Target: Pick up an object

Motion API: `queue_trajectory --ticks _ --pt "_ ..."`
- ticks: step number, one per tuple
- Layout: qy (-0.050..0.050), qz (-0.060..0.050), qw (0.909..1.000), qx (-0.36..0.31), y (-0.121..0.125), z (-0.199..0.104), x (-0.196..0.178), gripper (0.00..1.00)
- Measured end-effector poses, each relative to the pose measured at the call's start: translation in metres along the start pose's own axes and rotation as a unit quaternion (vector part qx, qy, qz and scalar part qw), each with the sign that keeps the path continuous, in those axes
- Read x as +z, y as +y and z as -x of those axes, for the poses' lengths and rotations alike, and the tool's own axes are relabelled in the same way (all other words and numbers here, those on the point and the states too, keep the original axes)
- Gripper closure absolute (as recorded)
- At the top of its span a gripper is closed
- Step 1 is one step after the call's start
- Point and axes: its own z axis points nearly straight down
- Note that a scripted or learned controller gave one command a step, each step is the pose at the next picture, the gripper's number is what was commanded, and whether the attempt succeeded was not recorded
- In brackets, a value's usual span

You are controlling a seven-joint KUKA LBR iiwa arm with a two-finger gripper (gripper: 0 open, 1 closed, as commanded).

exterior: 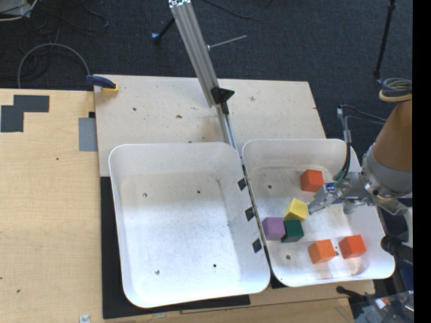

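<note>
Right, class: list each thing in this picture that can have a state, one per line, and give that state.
gripper: low in the right bin, nothing seen between its fingers
yellow block: tilted, leaning on the green block
purple block: flat, touching the green block
right bin: holds six blocks
left bin: no blocks

The arm (pixel 397 150) runs off the right side, so most of it is cut away. The gripper (pixel 323 200) is small and blurred; its fingers can't be made out. The right bin's (pixel 296 147) right wall hides beneath the wrist.
</note>
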Motion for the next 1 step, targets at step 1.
queue_trajectory --ticks 1 --pt "0.000 0.001 1.0000 -0.003 -0.0201 0.0103 -0.0314 0.00"
